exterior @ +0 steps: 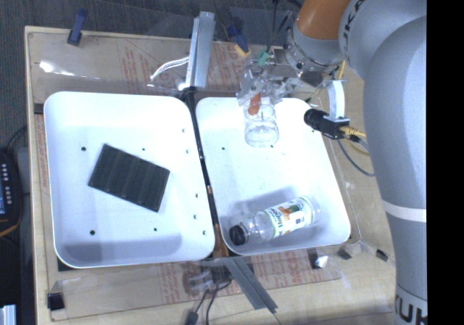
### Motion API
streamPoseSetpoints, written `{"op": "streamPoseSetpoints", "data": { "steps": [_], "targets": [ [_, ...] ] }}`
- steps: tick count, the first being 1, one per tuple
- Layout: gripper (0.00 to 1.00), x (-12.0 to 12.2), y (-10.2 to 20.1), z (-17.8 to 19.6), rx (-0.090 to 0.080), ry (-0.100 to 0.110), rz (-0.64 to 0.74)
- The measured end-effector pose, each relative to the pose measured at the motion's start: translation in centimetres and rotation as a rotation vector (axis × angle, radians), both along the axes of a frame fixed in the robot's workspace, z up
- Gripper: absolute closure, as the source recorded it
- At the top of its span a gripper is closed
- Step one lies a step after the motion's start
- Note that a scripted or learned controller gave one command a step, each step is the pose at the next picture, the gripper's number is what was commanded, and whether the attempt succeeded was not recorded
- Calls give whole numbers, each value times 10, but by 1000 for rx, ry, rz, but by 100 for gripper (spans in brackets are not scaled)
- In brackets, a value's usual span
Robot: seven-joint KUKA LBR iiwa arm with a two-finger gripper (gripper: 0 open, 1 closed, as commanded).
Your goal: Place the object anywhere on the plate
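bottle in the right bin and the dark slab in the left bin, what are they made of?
Bottle: looks like clear glossy plastic; the bin shows through it, with a dark cap and paper-like label. Dark slab: matte, dark grey, faintly ribbed; possibly rubber, foam or plastic, can't tell which.

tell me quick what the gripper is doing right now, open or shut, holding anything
gripper: over the far end of the right bin, beside a clear cup; open or shut cannot be told, and no hold is visible.

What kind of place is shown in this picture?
Probably a robotics lab test bench: a KUKA arm reaches over two white bins clamped onto a board, with cables around.
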State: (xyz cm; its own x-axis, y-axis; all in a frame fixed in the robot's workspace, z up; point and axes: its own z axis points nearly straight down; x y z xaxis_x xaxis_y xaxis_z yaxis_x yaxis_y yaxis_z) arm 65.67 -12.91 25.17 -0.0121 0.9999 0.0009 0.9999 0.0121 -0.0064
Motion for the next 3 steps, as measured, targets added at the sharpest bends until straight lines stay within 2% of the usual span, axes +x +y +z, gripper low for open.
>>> {"op": "streamPoseSetpoints", "data": {
  "steps": [1,2,3],
  "targets": [
    [100,-64,23,-16,-1,1,-154],
    [100,-66,33,22,-1,-5,-89],
    [100,-25,91,-36,0,2,37]
  ]
}}
